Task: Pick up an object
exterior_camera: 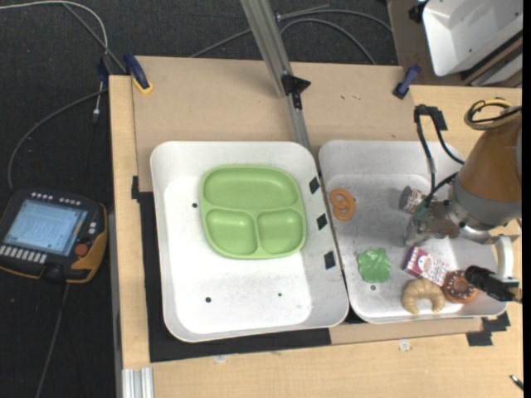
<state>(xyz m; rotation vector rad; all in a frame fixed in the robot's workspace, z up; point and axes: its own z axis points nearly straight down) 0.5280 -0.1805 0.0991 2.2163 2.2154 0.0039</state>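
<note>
The right bin [377, 166] holds several small objects. An orange pretzel-shaped piece [341, 204] lies near its left wall and a green leafy piece [374, 264] sits lower down. A tan croissant [423, 297] rests at the front edge, beside a brown donut [459, 287]. A purple and white packet [422, 263] lies just above the croissant. A small grey can [411, 198] lies near the bin's middle right. My gripper [426, 220] hangs low over the bin, between the can and the packet, and it is dark and partly hidden by the wrist.
The left bin [178, 247] holds a green divided plate [252, 211]. A metal post [274, 48] slants up from between the bins. Black cables [431, 143] run along the arm. A teach pendant [50, 235] lies on the floor at left.
</note>
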